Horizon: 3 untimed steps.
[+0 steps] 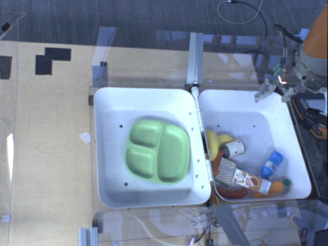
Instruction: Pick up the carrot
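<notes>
Gripper sits over the far right corner of the right bin, at the end of the grey arm reaching in from the right, orange band above the wrist. Two pale fingers point leftward over the bin rim, spread apart with nothing between them. Carrot lies at the near edge of the right bin, orange with a green end toward the right, well apart from the gripper. A printed carton lies just beside the carrot on its left, seemingly touching it. A blue bottle lies just above the carrot. A small can and a yellow banana sit near the bin's left wall; a red item lies by the carton's near side. Left bin holds a green compartment tray, roughly centred, flat on the floor.
</notes>
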Motion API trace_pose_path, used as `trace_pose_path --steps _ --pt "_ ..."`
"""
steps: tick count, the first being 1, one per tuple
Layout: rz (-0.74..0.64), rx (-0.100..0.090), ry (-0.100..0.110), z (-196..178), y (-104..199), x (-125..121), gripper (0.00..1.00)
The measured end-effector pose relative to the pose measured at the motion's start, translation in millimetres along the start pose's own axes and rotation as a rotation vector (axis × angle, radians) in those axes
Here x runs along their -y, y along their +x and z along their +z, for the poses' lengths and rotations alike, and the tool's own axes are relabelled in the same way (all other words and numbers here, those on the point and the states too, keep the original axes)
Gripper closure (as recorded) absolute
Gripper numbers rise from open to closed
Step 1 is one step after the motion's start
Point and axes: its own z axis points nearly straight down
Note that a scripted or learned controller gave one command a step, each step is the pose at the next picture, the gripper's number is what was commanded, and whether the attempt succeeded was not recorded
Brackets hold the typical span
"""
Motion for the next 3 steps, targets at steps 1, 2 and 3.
trace_pose_path --steps 1,2,3 --pt "-0.008 0.002 -0.007 -12 1 -2 1.00" --pt "0.099 0.003 -0.004 -210 -28 33 1.00" --pt "0.379 0.000 0.001 -108 22 51 1.00"
